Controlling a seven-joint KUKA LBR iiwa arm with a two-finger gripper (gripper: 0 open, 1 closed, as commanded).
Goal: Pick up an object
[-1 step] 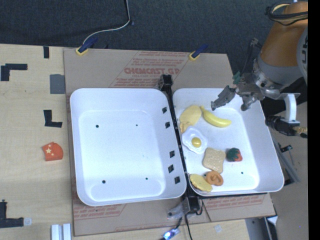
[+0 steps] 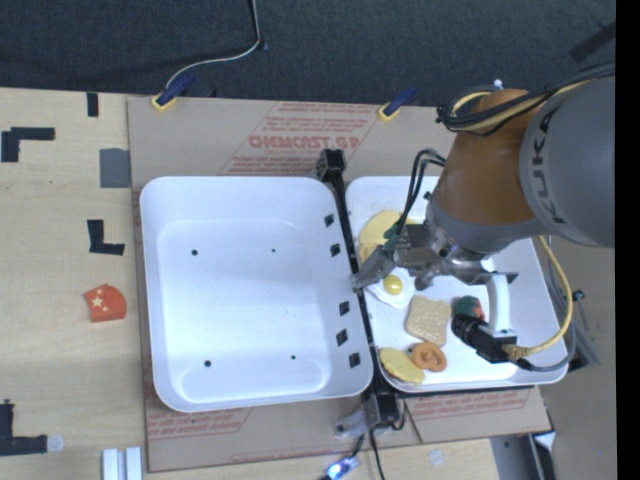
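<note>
Over the right bin (image 2: pixel 535 268), near its left wall, the arm's jaws (image 2: pixel 392 266) hang low above a fried egg toy (image 2: pixel 393 285); whether they are open or closed I cannot tell, and nothing is seen held, so the pick looks not yet made. Close by lie a tan cracker (image 2: pixel 427 318), a pretzel (image 2: pixel 430 357), a banana (image 2: pixel 398 367) and a pale yellow piece (image 2: pixel 375 230), crowding the approach. Left bin (image 2: pixel 240 288) adjoins; a red toy (image 2: pixel 105 303) sits on the counter (image 2: pixel 50 258) near its left edge.
</note>
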